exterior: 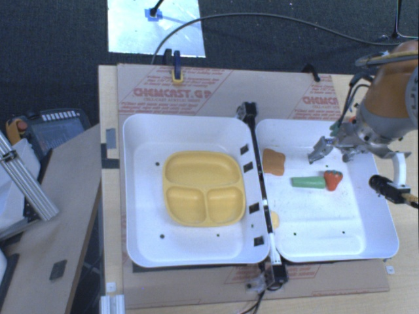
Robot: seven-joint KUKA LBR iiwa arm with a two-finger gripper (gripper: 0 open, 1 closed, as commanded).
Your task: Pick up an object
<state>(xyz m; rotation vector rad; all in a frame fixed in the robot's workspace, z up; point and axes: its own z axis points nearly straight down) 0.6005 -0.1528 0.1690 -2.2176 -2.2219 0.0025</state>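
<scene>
At the lower centre of the frame, a small pale yellow piece [274, 220] lay against the left wall of the right bin [340, 244]. The left bin [141, 175], smooth white plastic, held a yellow tray [201, 188] with three rounded compartments. Further up in the right bin lay a toy carrot [317, 181], right of centre: a flat green stalk joined to a stubby orange-red tip. Left of it sat a tan, bread-like slab [273, 162] near the bins' divider. The gripper [327, 148] hung above the carrot, apart from it, carrying nothing; whether its metal fingers were apart or together could not be told. Printed cardboard [196, 90] underlay both bins.
</scene>
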